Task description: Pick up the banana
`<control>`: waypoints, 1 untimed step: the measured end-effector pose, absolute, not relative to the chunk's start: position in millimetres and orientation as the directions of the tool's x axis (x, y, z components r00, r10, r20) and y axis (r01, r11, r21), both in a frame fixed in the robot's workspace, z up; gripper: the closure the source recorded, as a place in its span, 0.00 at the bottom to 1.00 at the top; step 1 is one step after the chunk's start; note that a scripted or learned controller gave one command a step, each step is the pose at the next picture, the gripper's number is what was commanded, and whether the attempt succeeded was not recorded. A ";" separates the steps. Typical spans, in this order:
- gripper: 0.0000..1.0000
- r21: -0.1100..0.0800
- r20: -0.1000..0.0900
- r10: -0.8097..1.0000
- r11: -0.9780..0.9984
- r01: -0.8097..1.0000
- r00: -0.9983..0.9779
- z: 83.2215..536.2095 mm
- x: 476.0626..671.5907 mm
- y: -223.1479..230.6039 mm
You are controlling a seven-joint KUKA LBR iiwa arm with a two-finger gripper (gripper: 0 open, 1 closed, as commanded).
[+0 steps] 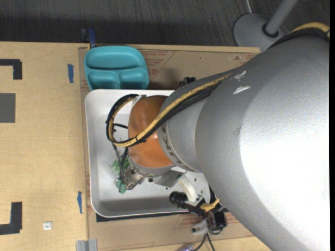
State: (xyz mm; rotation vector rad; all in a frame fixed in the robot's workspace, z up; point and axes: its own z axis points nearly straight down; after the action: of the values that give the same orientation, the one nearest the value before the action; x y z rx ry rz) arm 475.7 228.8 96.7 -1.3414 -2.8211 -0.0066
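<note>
My grey arm (251, 140) reaches in from the right and hangs low over the left white bin (97, 140), covering most of its floor. The orange band (149, 135) sits above the wrist, with black and yellow cables looping around it. My gripper (122, 181) points down near the bin's front left part, with small green parts beside it. The wrist and arm hide whatever lies under them in the bin.
A teal plastic tray (116, 67) stands just behind the bin's far edge. The brown bench (42, 140) spreads to the left, with black marks and blue tape bits. A grey round stand base (255, 30) sits at the back right.
</note>
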 end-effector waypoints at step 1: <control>1.00 -0.002 0.017 0.775 0.632 0.775 -0.632 106.4 476.0 229.1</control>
State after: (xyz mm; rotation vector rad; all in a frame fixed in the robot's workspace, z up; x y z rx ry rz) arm 476.0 229.1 106.4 -1.3410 -2.8229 -0.0083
